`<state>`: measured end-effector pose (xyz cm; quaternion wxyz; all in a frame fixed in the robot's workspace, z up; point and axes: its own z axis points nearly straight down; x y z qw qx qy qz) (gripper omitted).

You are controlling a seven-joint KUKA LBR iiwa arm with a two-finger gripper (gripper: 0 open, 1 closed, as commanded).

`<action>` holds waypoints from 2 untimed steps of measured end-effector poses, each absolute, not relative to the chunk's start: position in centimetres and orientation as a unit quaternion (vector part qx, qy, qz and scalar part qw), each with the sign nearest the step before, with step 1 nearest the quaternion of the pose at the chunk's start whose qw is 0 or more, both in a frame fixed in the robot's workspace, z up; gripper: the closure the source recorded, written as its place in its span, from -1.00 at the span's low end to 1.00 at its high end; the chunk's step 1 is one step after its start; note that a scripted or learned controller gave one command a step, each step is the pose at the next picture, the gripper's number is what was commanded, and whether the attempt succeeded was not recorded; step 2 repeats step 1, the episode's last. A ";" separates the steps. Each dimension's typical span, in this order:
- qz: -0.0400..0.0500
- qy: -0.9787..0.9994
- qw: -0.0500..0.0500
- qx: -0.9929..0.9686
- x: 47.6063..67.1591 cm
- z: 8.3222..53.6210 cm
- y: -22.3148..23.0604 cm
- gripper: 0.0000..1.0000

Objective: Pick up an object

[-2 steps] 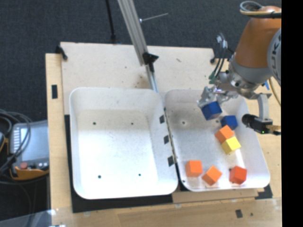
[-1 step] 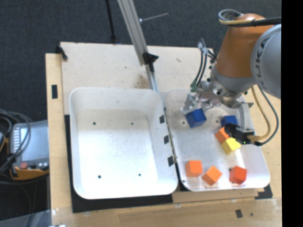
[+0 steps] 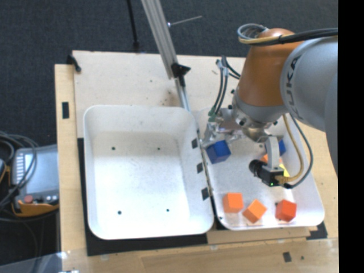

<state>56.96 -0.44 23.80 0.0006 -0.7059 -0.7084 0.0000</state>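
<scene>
My gripper (image 3: 218, 136) hangs below the grey and orange wrist at the left edge of the right bin (image 3: 310, 201). A blue cube (image 3: 218, 152) sits tilted between its fingertips, and the gripper is shut on it. The cube looks slightly larger than the other blocks and overlaps the bin's left rim. Three orange-red blocks lie along the bin's front: an orange cube (image 3: 232, 202), a second orange cube (image 3: 255, 210) and a red cube (image 3: 286, 210).
The left bin (image 3: 142, 169) lies beside the right one. Another blue piece (image 3: 276, 147) and a yellow piece (image 3: 282, 173) lie partly hidden behind the arm's cables. A slanted metal post (image 3: 162, 36) rises at the back of the bench.
</scene>
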 end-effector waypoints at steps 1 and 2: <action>0.000 -0.709 0.001 -0.705 56.0 22.8 4.8 1.00; 0.000 -0.709 0.001 -0.705 56.0 22.8 4.8 1.00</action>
